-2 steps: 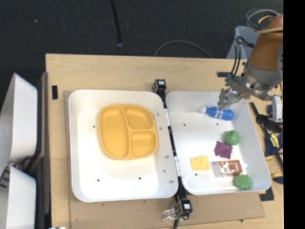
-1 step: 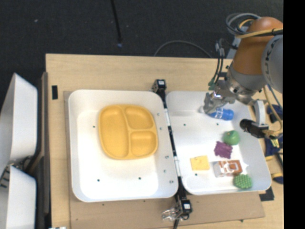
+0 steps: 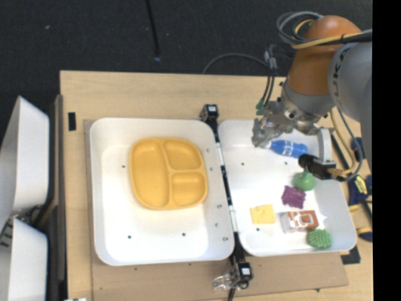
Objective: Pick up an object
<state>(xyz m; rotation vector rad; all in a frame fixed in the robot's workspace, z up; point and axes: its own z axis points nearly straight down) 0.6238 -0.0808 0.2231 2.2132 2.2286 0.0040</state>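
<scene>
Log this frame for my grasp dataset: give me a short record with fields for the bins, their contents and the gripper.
left bin: yellow divided plate
right bin: blue bottle, green ball, purple toy, yellow card, small packet, green knobbly toy
gripper: over right bin's far end, beside the blue bottle
held object: none seen

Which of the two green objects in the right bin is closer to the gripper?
The smooth rounded green object, beside the purple piece. The bumpy green ball sits at the bin's near corner, farther from the gripper.
</scene>
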